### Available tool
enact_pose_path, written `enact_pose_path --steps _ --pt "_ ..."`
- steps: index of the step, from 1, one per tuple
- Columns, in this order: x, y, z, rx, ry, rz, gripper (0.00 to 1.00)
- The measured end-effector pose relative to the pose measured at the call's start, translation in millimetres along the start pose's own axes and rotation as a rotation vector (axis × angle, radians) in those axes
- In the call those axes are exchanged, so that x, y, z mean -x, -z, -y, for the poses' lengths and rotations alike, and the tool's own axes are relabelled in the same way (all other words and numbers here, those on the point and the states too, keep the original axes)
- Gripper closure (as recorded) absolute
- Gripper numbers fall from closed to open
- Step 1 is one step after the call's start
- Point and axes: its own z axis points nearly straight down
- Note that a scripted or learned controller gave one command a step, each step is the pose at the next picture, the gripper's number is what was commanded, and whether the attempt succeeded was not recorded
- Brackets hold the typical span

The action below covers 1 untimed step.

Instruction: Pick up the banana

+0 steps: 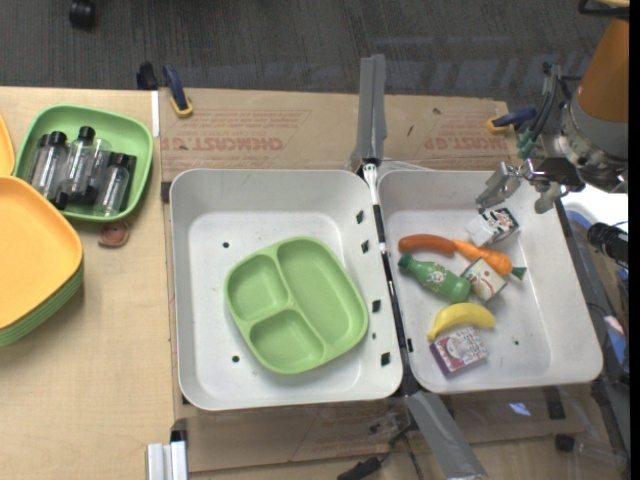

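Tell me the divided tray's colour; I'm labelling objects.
Light green divided tray, in the left bin, seen in the camera view.

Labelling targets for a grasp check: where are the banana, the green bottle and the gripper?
banana (463, 317): camera view, middle of its yellow curve.
green bottle (437, 277): camera view, on its body.
gripper (522, 190): camera view, midway between its fingertips.

I have one fixed camera, mounted above the surface (260, 133) and looking down at a slant. It stands well back, taking in both white bins. The claw (520, 190) sits at upper right; all else lies left and below it.
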Motion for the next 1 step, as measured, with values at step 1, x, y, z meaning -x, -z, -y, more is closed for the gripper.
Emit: enact_pose_path --steps 1 --pt "-24.8 -66.7 61.6 -0.001 -0.136 0.0 0.0"
